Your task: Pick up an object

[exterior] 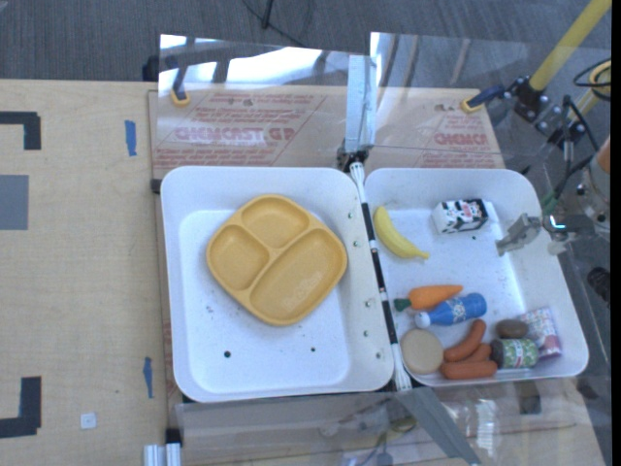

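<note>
The right bin (490, 265) holds a yellow banana (396, 236) at its left and a black-and-white cow-patterned box (460, 215) at the back. Nearer the front lie an orange carrot (435, 296), a blue bottle (458, 310), a round beige disc (422, 350), red sausages (468, 349), a green can (517, 353) and a pink packet (543, 326). My gripper (519, 233) hangs at the bin's right side, just right of the cow-patterned box, apart from every object. Nothing is seen in its grasp.
The left bin (194, 309) bears a yellow divided plate (277, 258). Clear panels stand behind both bins. Cables and a yellow pole (572, 37) crowd the far right. Wooden bench extends to the left.
</note>
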Tool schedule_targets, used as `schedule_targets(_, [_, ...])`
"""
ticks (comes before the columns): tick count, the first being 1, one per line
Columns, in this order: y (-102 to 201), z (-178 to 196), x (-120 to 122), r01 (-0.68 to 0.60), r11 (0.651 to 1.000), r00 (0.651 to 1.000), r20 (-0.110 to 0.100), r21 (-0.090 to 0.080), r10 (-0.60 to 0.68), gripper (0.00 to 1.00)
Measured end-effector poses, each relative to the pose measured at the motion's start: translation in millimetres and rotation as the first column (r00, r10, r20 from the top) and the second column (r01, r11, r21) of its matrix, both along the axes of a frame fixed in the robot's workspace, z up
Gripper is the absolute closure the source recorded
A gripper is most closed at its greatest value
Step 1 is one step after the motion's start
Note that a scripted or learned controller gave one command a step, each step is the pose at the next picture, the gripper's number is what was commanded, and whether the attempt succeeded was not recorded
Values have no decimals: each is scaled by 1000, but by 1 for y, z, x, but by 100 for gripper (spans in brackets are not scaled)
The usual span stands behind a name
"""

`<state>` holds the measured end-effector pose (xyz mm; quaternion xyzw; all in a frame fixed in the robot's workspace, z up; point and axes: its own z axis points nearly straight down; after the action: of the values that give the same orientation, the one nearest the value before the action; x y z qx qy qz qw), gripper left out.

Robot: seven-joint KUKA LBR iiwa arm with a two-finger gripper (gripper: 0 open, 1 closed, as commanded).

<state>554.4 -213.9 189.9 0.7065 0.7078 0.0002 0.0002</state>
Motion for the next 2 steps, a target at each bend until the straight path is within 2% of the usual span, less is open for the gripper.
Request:
schedule_targets(1, [26, -83, -58, -16, 1000, 1000, 24, -2, 16, 0])
schedule_targets(2, [47, -85, -61, -12, 1000, 999, 50, -21, 13, 0])
